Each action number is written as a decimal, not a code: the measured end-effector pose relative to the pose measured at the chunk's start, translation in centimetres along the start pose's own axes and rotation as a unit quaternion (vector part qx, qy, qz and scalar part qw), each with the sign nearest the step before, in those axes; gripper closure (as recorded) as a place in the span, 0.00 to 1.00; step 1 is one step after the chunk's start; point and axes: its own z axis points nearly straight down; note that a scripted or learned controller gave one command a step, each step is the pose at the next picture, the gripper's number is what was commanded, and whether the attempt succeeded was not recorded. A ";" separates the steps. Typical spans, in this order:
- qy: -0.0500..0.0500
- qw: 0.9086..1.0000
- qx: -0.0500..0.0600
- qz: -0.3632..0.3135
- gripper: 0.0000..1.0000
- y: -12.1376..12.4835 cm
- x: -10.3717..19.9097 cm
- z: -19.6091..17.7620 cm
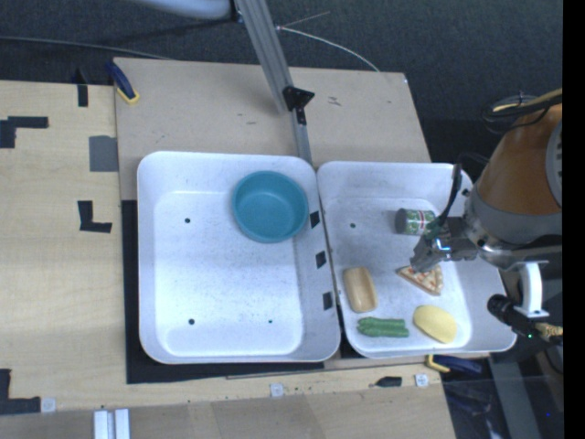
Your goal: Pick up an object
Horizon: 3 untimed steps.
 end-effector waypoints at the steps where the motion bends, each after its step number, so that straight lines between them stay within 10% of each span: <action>1: 0.000 1.000 0.000 0.000 1.00 -0.1 -0.3 -4.3; 3: 0.001 1.000 0.001 -0.003 1.00 2.5 4.9 -6.5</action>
